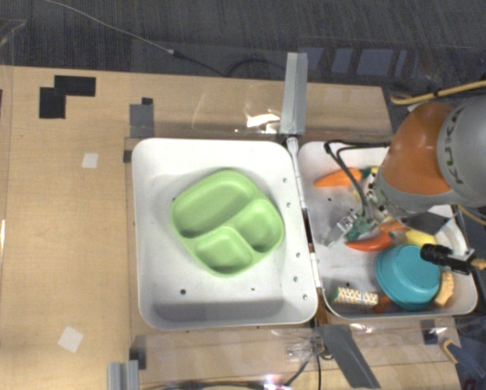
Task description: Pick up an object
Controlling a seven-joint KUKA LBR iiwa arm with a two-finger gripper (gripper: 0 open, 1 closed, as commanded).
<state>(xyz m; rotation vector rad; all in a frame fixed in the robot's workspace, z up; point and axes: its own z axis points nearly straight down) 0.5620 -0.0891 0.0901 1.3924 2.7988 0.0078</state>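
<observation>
In the right bin [331,266] lie several objects: an orange carrot [339,179] at the back, a red-orange piece [375,242] in the middle, a teal bowl [407,276] at the front right, and a small speckled piece [357,296] by the front wall. My gripper [349,224] reaches down into the middle of this bin from the right. It sits just left of the red-orange piece and in front of the carrot. A green part shows at its tip. The arm's orange band and wrist hide what lies behind it.
The left bin [155,299] holds a green divided plate [227,222]. A yellow piece [420,238] lies beside the bowl's back rim, another yellow piece [448,288] at its right. A black cable [446,254] crosses above the bowl. A metal post [294,96] stands behind the bins' shared wall.
</observation>
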